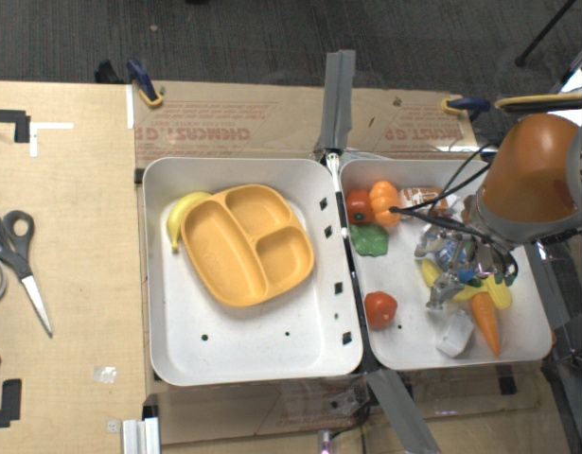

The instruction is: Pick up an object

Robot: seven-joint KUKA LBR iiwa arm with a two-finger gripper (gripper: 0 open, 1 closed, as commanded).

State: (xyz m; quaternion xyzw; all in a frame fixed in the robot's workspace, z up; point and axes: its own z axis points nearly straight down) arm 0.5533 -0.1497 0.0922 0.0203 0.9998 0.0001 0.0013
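From where I stood the gripper (446, 287) was down in the right bin (404, 343) amid the toys, carrot (486, 323) just beside, tomato (379, 306) further off, nothing lifted yet; honestly couldn't tell its grip state.

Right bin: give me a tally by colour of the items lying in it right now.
Red: 2, a tomato by the divider and another tomato lower down
Orange: 2, a carrot and a round orange piece
Green: 1, a flat green piece
Yellow: 1, a yellow piece partly under the hand
White: 1, a pale item
Total: 7 visible
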